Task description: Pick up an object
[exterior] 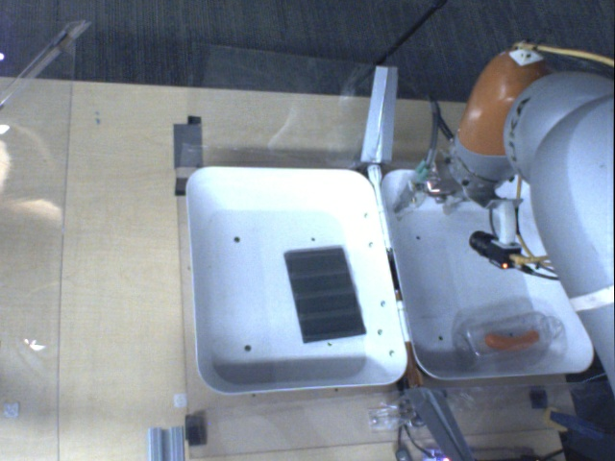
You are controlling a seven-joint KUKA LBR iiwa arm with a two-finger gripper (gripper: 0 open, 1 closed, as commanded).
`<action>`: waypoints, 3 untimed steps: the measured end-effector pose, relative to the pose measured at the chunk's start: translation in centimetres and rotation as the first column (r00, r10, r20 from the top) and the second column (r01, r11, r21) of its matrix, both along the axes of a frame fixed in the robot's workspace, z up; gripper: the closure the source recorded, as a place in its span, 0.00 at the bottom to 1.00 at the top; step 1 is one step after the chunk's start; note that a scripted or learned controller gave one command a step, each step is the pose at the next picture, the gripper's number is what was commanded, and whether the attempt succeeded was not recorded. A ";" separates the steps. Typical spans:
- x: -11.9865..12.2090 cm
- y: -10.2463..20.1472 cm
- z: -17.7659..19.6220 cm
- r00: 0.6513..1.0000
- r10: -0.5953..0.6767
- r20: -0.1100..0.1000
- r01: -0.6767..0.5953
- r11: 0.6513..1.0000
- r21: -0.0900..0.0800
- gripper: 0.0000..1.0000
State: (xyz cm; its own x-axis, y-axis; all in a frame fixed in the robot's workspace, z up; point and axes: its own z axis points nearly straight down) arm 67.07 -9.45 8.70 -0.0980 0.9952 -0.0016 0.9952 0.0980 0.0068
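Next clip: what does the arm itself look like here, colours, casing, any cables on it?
The arm has a smooth, rounded light-grey casing with a rounded orange band above the wrist. Below the band sits a darker metallic wrist assembly. A pale yellowish cable runs along the top of the arm, and thin cables loop beside a small black part with a tiny red light.

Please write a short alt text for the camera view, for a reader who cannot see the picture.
A grey robot arm reaches from the right over the right white bin, which holds a clear packet with an orange item. The left white bin holds a dark ridged rectangular pad.
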 end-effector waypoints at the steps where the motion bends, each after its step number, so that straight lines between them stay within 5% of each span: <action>1: -0.9 -8.9 8.2 0.972 -0.234 0.002 0.234 0.972 0.000 0.00; 2: 0.0 -8.8 7.0 0.985 -0.174 0.001 0.174 0.985 0.000 0.00; 3: -4.3 -1.2 0.2 0.998 0.063 0.003 -0.063 0.998 0.001 0.00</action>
